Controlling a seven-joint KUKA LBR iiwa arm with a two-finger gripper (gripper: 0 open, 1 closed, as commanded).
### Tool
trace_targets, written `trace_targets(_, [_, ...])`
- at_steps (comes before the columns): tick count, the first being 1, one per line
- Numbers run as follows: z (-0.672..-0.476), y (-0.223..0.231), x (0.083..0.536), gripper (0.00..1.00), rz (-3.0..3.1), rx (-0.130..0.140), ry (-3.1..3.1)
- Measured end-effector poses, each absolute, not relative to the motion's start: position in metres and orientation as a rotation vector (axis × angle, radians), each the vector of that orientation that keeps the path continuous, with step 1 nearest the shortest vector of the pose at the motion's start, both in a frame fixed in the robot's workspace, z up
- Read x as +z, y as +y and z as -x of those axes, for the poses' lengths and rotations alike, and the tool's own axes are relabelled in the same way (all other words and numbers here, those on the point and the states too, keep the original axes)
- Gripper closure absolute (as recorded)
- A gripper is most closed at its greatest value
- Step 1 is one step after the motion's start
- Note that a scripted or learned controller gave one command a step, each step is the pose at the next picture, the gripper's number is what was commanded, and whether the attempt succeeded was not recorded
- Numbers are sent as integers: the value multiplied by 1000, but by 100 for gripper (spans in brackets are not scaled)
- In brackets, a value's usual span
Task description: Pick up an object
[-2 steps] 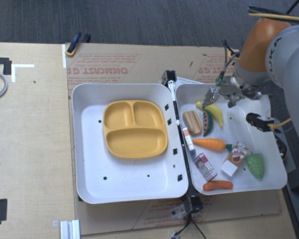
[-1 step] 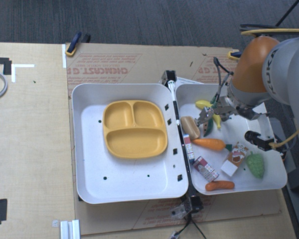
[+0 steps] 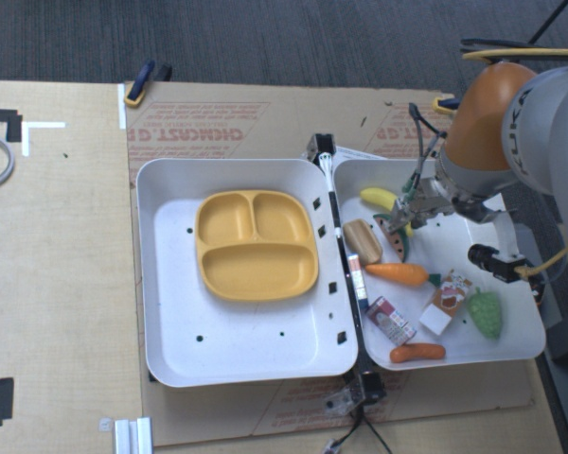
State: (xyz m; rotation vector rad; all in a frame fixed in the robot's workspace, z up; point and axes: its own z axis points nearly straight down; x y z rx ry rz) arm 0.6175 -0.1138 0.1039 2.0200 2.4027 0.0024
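Observation:
My gripper [image 3: 407, 212] hangs low over the upper left part of the right bin [image 3: 511, 343], reaching in from the right. It sits just right of a yellow banana [image 3: 379, 198] and right above a small watermelon slice [image 3: 399, 241]. Close by lie a tan bread piece [image 3: 363, 241] and an orange carrot [image 3: 398, 273]. I see nothing lifted off the bin floor.
Further forward in the right bin lie a red-and-white packet [image 3: 390, 319], a red sausage [image 3: 417, 353], a white cube [image 3: 435, 320], a small brown bottle [image 3: 451, 293] and a green leafy toy [image 3: 486, 312]. The left bin [image 3: 170, 348] holds a yellow divided plate [image 3: 257, 245].

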Motion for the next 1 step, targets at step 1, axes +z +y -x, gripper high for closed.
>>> trace_targets(1, [-564,-79,281,100,-2009,1,2411])
